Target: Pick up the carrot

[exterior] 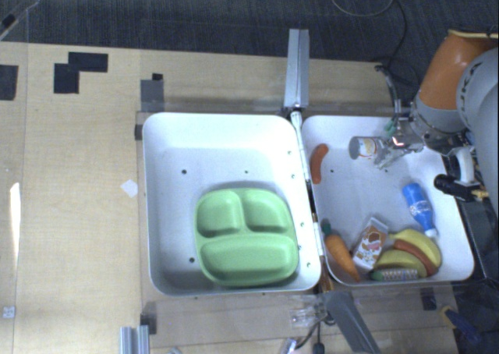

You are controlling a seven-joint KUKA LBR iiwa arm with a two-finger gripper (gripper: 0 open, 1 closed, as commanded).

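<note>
While the claw hangs in the right white bin, its state is unclear. One orange carrot lies at the bin's near-left corner; two bananas alongside.

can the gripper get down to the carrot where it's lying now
Probably yes. The carrot lies uncovered at the near left corner of the right bin, but its wall and a small carton crowd it. The gripper is at the far side.

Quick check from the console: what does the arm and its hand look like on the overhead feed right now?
The arm is grey with a rounded orange band above the wrist. Its hand is small and metallic silver, with a tiny red light on it. Black fittings, perhaps cabling, sit beside the wrist. It comes in from the right over the right bin.
</note>
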